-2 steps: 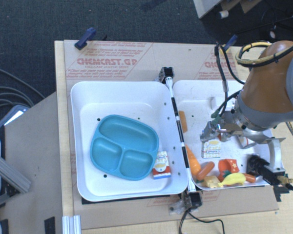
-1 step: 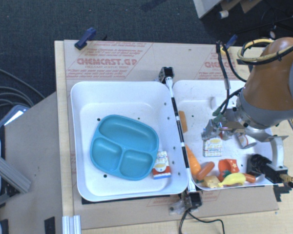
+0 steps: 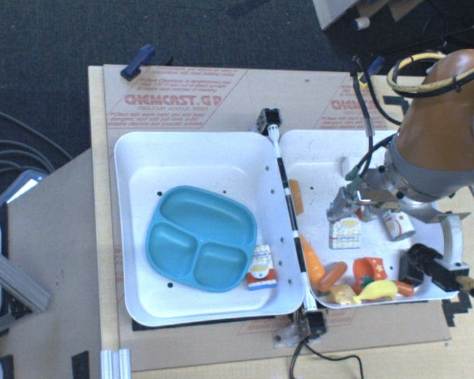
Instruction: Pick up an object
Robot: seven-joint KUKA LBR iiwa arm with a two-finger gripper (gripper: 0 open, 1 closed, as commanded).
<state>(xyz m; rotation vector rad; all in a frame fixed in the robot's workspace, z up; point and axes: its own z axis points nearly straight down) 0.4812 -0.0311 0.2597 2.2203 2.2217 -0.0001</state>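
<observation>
My gripper (image 3: 344, 208) hangs low in the right bin (image 3: 316, 152), just above a small white box with printed labels (image 3: 346, 234). Nothing shows between gripper and box. Near the bin's front edge lie an orange carrot (image 3: 311, 262), a red block (image 3: 370, 268), a yellow banana (image 3: 378, 290) and a pale yellow piece (image 3: 341, 294). A brown stick-shaped item (image 3: 295, 197) rests along the left wall. A small white and red can (image 3: 396, 226) sits to the right of the gripper, partly under the wrist.
The left bin (image 3: 142, 164) holds a blue divided plate (image 3: 201, 237) and a small carton (image 3: 261, 265) at its front right. A black divider rail (image 3: 283, 181) runs between the bins. The arm's bulk covers the right bin's far right side.
</observation>
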